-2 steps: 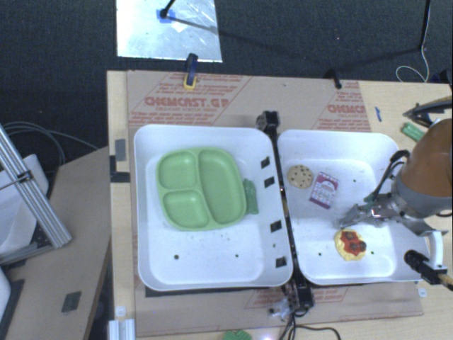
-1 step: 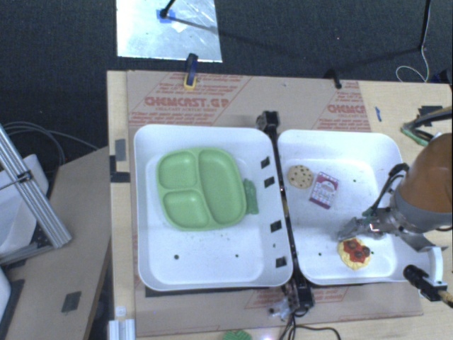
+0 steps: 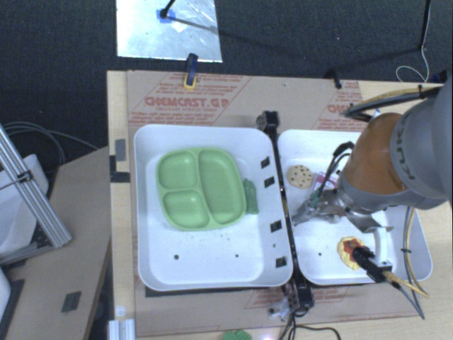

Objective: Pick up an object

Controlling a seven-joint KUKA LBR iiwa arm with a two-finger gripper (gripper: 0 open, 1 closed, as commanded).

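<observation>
A round cookie (image 3: pixel 300 176) lies near the right bin's (image 3: pixel 423 261) 10 o'clock corner, and a red-and-yellow piece (image 3: pixel 349 251) sits toward its 6 o'clock edge. Between them, at the cookie's 5 o'clock, hang the jaws (image 3: pixel 311 207) — whether parted or closed I cannot tell. The left bin (image 3: pixel 212 264) on the worktop (image 3: pixel 233 98) carries a green divided tray (image 3: pixel 199 188) — a darker green bit (image 3: pixel 250 195) touches its 3 o'clock side.

Silver sheet (image 3: pixel 168 18) on dark floor (blue tape bit), yellow clamp (image 3: pixel 191 71) at cardboard (image 3: pixel 212 99) edge.
</observation>
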